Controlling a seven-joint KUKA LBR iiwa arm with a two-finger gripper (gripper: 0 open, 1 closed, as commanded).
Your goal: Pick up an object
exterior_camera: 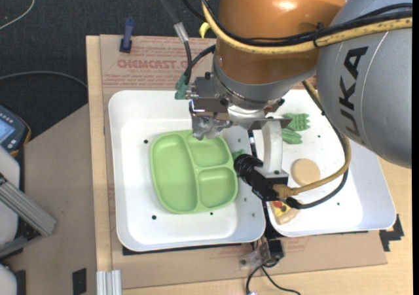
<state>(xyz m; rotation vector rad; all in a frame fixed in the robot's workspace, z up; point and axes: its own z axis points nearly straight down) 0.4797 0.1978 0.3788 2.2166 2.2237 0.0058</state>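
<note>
A green divided plate (190, 173) lies flat in the left bin (131, 156). My gripper (204, 129) hangs over the plate's far rim, close above its upper right compartment. The arm's orange band and grey body cover the middle of the bench. In the right bin (366, 202) lie a tan round piece (305, 171), a green toothed piece (294, 125) and a small red and yellow object (280, 210), partly behind a cable.
A black cable connector (256, 179) dangles over the divide between the bins, beside the plate's right edge. A blue clip (126, 35) sits on the cardboard behind the left bin. White bin floor shows left of and in front of the plate.
</note>
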